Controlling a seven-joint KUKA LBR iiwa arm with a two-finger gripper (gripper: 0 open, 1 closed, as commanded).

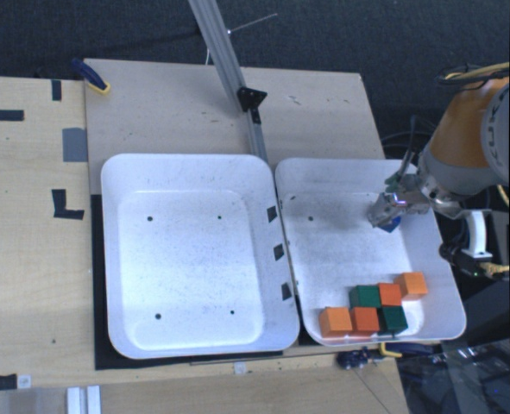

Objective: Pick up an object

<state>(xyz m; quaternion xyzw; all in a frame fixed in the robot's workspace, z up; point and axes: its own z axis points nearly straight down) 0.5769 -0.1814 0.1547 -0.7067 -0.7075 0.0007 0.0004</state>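
My gripper (387, 213) hangs over the upper right part of the right bin (324, 188), below the grey and orange arm (466, 145). A small blue piece (393, 224) peeks out right at the gripper's tip; whether it is gripped or only lies beneath is unclear. In the bin's near right corner sits a cluster of blocks: an orange one (335, 320), another orange one (366, 319), a green one (366, 297), a dark green one (394, 318), a red-orange one (390, 295) and an orange one (412, 284).
The left bin (185, 257) stands beside the right one, with small black clips (279, 251) along the shared edge. A slanted metal rail (224, 46) crosses the bench at the back. Cables and a white fitting (475, 235) sit beyond the right bin's wall.
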